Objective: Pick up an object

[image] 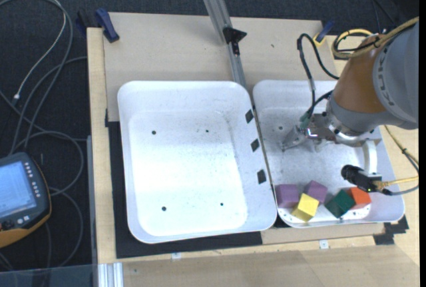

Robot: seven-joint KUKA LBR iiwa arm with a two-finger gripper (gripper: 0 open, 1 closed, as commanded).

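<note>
The tool (291, 141) hangs spread wide with nothing in it over the right bin (279, 102), above the blocks (307, 206).

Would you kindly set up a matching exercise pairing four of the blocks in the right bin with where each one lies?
Things:
1. yellow block
2. purple block
3. green block
4. orange block

Places:
A. farthest right of the four, near the bin's lower right corner
B. farthest left, close to the wall between the bins
C. between the purple blocks and the green one, at the bin's near rim
D. just left of the orange block, touching it

Pairs: 1-C, 2-B, 3-D, 4-A

The end effector hangs above the blocks, over bare bin floor.
</note>
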